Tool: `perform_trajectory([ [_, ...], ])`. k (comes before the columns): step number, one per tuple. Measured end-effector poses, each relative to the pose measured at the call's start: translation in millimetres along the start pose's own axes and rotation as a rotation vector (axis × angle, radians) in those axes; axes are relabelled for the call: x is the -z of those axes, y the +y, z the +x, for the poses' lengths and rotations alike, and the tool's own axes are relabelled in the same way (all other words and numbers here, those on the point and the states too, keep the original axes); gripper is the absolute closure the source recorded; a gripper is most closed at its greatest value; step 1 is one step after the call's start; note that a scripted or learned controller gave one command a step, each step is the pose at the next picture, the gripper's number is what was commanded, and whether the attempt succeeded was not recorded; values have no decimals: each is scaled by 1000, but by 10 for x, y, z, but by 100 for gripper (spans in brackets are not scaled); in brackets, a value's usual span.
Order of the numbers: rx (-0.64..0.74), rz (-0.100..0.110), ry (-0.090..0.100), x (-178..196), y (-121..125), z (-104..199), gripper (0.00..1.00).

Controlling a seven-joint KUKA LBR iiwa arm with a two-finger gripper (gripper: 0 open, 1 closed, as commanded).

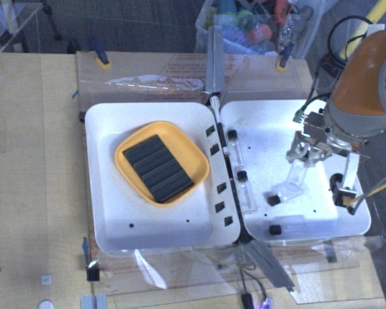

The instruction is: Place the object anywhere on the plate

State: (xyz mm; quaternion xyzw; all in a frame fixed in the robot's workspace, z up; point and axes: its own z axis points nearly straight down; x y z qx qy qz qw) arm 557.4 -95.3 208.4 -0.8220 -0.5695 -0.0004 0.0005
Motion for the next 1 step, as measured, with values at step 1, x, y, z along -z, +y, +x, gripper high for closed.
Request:
perform_trajectory([
  [1,0,0,0,0,0,-1,0],
])
